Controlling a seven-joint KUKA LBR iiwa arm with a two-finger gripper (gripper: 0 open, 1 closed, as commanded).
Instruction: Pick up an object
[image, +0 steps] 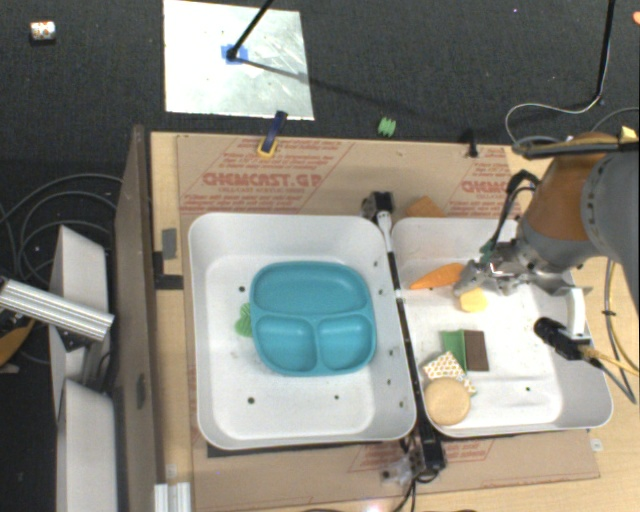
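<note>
My gripper (488, 274) hangs over the upper middle of the right bin (560, 400), the arm reaching in from the right. Just below it lies a small yellow lump (472, 299), close to the gripper or touching it. An orange carrot-shaped piece (437, 277) lies to the gripper's left, near the bin's left wall. Further toward the front are a green block (453, 343) with a dark brown block (475, 351) beside it, a small waffle-patterned piece (442, 366) and a round tan disc (447, 402).
The left bin (215, 400) holds a blue divided plate (312, 316) with a small green thing (243, 320) at its left edge. An orange-tan piece (424, 208) lies on the board just behind the right bin.
</note>
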